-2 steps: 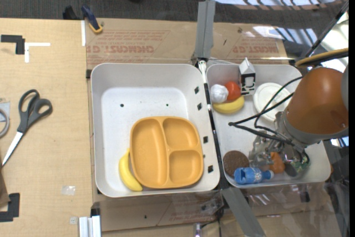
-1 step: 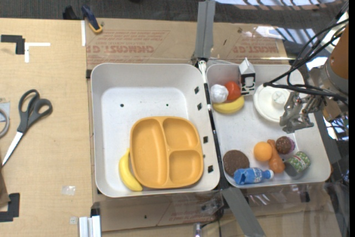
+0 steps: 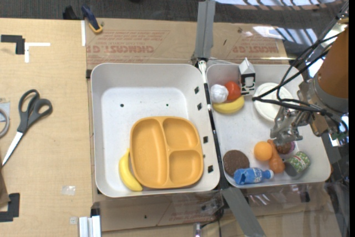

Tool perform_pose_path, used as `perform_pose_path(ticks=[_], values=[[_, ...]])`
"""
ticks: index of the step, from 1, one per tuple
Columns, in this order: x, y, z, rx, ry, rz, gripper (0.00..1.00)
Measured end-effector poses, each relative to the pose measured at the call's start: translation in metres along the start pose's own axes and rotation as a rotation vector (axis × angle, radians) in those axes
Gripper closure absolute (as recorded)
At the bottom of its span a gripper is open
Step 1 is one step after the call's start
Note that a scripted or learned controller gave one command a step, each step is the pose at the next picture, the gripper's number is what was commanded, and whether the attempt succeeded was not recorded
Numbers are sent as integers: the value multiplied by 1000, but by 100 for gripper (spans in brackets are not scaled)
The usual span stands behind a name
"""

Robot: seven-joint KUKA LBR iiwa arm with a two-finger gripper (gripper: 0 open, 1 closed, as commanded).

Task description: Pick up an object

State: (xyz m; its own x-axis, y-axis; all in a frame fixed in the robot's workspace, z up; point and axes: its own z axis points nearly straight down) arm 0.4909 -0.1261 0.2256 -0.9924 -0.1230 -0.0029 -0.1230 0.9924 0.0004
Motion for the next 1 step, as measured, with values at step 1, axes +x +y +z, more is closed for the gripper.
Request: perform_pose_path(ticks=[1], values=[[8,-96,-85,2,-2,-79,100]])
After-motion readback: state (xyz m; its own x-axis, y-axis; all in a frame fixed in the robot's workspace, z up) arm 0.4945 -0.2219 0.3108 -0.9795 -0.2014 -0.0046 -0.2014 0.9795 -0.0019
